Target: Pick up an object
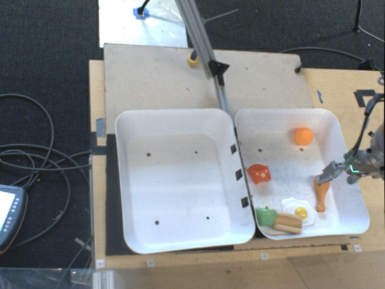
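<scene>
1 fixed camera, high above the bench (156,77), angled down; both white bins (174,179) in frame, arm entering from right.

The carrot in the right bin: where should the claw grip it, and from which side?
Probably across the thicker upper half of the carrot, coming straight down from above. It lies flat and nearly lengthwise up and down the view, so closing across its narrow width looks easiest. The claw sits right at its top end. The egg lies left of the thin tip, so gripping higher keeps clear of it.
</scene>
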